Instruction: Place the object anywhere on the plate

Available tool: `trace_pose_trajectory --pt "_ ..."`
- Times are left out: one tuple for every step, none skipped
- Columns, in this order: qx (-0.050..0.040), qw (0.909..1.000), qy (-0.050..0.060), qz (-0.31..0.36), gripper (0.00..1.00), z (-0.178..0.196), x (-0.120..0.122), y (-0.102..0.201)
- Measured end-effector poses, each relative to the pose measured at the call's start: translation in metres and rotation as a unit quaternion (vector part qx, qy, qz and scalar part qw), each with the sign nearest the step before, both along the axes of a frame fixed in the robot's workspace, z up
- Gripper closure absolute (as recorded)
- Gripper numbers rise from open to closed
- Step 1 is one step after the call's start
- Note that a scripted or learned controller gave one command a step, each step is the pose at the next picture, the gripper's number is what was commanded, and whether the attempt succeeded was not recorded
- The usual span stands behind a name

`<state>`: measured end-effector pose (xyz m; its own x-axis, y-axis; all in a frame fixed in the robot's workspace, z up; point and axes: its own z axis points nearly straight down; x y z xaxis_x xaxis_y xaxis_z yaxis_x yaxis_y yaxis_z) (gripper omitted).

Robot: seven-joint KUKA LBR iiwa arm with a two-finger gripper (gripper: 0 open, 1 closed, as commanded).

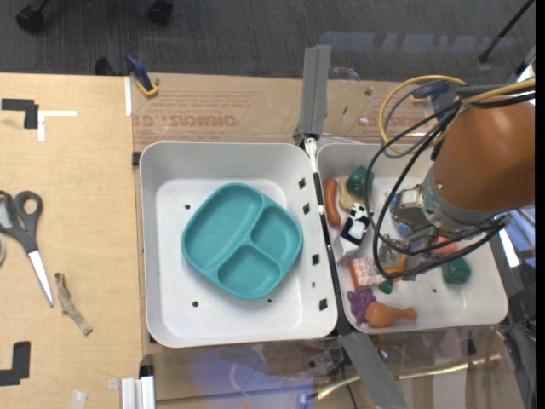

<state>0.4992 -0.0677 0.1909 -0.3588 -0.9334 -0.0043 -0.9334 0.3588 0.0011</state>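
End effector [407, 258] low in right bin [485, 309] among toys, state cannot tell; teal 3-compartment plate [243, 241] sits in left bin [162, 228]; secure 1 toy cleanly, avoid neighbours, before transfer.

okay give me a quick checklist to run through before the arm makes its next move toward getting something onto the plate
1. Plate in left bin, compartments bare: ok.
2. Toys in right bin to pick from, such as the chicken leg: ok.
3. Arm over right bin: ok.
4. Object between the fingers: cannot tell, the wrist and cables hide it.
5. Path across the divider free: ok.
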Motion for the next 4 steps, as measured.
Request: trace_pose_trajectory --pt "-0.0004 0.9998 0.0 -0.019 1.0 0.0 0.018 0.079" --pt "-0.0006 1.0 -0.001 0.001 1.0 0.002 0.062 0.118" --pt "-0.0006 1.0 -0.001 0.0 0.0 0.002 0.062 0.117" --pt "-0.0004 0.9957 -0.002 0.093 0.0 0.163 0.103 0.058"
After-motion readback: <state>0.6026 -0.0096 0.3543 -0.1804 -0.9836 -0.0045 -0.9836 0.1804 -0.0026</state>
